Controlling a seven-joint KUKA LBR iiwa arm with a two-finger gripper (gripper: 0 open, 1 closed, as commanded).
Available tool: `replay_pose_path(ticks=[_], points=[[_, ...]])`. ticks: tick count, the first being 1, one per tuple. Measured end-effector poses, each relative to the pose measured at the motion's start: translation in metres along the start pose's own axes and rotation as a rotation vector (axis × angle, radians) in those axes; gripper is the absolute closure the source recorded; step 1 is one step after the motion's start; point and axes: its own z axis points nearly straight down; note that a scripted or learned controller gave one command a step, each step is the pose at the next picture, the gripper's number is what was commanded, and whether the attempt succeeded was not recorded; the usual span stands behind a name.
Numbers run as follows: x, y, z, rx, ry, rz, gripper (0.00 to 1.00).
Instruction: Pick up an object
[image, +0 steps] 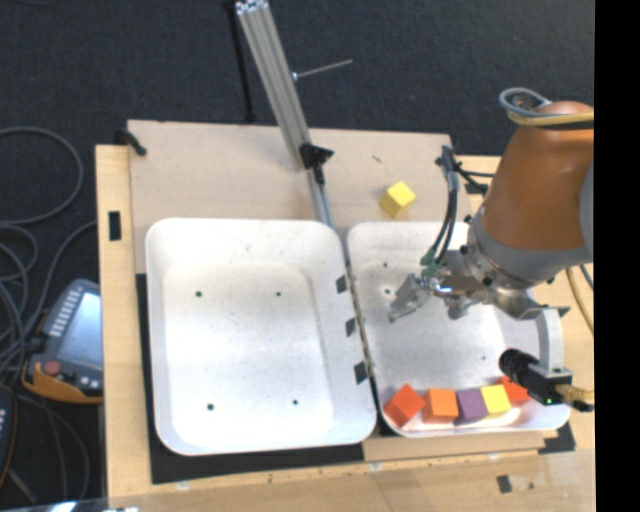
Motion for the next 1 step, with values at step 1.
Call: replay_pose_path(ticks=[1], points=[[0.0811,0.0112,0.1049,0.014,0.000,0.001,0.00]])
